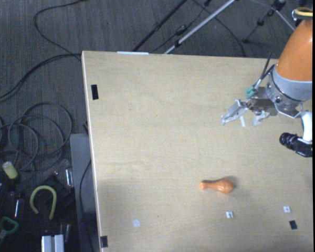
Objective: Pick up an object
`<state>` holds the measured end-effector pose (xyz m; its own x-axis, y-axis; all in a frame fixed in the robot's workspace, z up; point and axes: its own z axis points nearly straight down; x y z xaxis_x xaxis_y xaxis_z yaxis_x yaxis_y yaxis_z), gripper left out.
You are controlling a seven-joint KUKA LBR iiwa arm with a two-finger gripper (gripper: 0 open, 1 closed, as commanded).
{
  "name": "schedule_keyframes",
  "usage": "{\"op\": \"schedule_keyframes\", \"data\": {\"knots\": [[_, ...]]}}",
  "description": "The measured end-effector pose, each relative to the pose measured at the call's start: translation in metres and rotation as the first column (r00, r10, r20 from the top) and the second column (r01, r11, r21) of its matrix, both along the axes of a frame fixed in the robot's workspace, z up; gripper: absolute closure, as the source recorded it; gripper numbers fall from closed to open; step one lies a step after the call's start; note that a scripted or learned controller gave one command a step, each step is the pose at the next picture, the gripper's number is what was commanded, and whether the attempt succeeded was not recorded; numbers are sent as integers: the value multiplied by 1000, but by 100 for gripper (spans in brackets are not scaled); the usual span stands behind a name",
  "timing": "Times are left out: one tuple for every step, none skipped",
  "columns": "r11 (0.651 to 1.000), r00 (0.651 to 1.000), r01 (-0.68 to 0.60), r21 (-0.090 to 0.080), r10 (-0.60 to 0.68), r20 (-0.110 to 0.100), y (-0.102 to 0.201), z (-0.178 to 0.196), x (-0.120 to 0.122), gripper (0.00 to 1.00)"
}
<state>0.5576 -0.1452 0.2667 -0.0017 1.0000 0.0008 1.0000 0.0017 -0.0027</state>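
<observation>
Arm is coming in from the right w/ most of its body cut off at the frame edge. Gripper (241, 117) is hovering over the tan bench top (157, 140), fingers spread apart, gripping nothing. Orange pear-shaped object (218, 185), too blurry to ID, is lying well below the gripper, long axis approx. left-right, narrow end pointing left. No legible writing.
</observation>
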Motion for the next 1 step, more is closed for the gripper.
{"op": "schedule_keyframes", "data": {"knots": [[999,999,-41,-3,41,0,-8,-22,56,0]]}}
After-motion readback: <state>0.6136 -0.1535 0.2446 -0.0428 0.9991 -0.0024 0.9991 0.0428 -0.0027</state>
